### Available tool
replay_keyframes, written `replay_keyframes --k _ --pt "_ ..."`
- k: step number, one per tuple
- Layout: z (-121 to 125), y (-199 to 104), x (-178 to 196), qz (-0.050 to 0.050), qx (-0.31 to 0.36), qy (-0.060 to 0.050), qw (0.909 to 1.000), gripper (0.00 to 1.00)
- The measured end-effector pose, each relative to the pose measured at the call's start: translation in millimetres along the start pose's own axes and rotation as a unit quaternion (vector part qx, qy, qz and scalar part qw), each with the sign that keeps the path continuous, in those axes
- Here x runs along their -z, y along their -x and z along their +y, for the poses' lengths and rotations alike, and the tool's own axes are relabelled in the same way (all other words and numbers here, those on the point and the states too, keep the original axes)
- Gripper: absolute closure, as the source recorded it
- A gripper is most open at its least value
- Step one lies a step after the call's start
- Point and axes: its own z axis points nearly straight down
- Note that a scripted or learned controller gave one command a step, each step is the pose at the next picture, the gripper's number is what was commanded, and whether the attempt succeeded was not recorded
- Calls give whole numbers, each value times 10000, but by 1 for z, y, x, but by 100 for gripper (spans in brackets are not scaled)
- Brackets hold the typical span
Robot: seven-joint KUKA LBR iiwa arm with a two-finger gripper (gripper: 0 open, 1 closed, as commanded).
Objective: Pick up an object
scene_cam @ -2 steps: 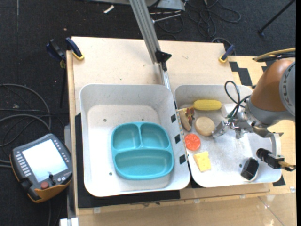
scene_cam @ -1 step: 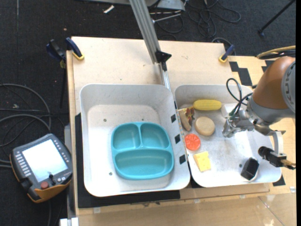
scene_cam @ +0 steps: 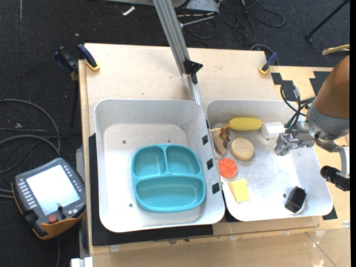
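Observation:
The right bin (scene_cam: 311, 207) holds several small objects: a yellow corn cob (scene_cam: 245, 124), a white block (scene_cam: 272, 129), a tan round cookie (scene_cam: 242, 149), a brown piece (scene_cam: 222, 139) by the left wall, a red-orange tomato slice (scene_cam: 227, 167), a yellow cheese wedge (scene_cam: 240, 191) and a black object (scene_cam: 295, 199). My gripper (scene_cam: 285, 145) hangs over the right bin's upper right part, just below and right of the white block. No object shows between its tips.
The left bin (scene_cam: 111, 149) holds a teal divided plate (scene_cam: 167, 177). A metal pole (scene_cam: 172, 26) slants over the bench toward the wall between the bins. Clamps (scene_cam: 89, 59) sit at the bench's far corners. A teach pendant (scene_cam: 47, 196) lies on the floor at left.

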Motion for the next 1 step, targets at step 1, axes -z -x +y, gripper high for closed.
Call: replay_keyframes --k 1 --pt "-3 0 63 -3 16 10 10000 100"
